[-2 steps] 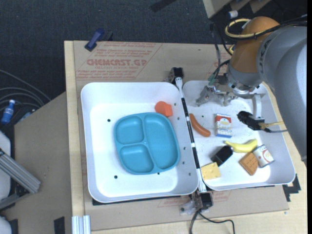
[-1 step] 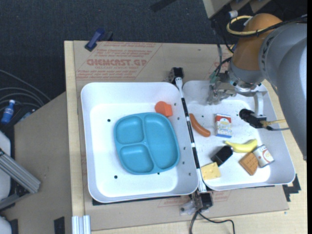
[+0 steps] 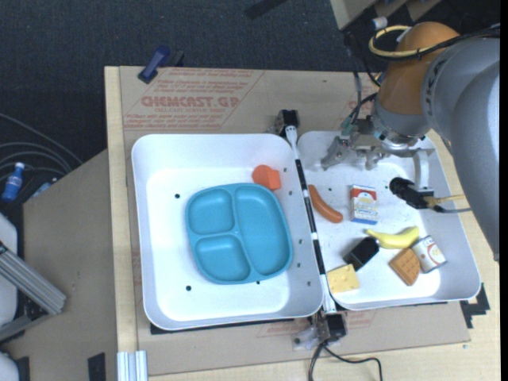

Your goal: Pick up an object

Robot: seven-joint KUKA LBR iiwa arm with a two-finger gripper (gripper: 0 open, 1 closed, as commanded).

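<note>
several bits [image 3: 393, 236] lie apart in the right bin [image 3: 381, 289], likely for clean grabs; the claw [image 3: 349, 163] hangs open, empty, over its far end.

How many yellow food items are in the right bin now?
2. A banana lies mid-bin; a cheese wedge sits at the near left corner of the right bin. The gripper may hide something at the far end.

Glossy white plastic bins [image 3: 159, 276]; smooth matt blue plastic plate [image 3: 238, 232] at 9 o'clock; brown paper-faced bench sheet [image 3: 190, 101] at 11; shiny plastic banana [image 3: 393, 236] at 4.
</note>
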